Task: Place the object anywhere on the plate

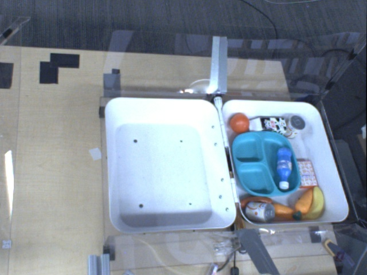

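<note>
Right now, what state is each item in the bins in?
Left bin: holds nothing.
Right bin: crowded.
Blue plate: flat, upright.
Water bottle: lying on the plate, capped.
Orange ball: beside the plate.
Banana: lying near the bin's front corner.
Can: on its side.

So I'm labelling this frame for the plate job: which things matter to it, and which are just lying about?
Belong to the job:
- blue plate
- water bottle, lying on the plate

Just lying about:
- orange ball
- banana
- carrot
- can
- left bin
</note>
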{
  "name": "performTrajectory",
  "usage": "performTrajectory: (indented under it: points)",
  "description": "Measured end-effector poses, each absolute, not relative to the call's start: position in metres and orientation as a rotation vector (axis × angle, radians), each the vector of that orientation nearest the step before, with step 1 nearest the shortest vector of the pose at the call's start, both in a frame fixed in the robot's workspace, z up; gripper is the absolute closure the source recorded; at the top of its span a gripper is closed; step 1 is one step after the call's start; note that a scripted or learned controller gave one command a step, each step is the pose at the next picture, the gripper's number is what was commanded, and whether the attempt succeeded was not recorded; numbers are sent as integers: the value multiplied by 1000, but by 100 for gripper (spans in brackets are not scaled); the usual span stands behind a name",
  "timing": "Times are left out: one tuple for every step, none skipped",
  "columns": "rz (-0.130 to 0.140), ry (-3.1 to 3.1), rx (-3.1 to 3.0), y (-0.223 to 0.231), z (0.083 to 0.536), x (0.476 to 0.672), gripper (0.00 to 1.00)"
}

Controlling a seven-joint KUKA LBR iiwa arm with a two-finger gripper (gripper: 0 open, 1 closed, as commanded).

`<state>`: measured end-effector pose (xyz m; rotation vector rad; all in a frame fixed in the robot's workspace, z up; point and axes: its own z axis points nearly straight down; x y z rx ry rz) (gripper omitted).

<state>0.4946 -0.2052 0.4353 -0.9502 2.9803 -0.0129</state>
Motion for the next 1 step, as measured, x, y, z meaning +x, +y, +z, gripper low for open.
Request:
performTrajectory:
  points:
    - [-12, 2826, -1350, -205, 425, 497, 100]
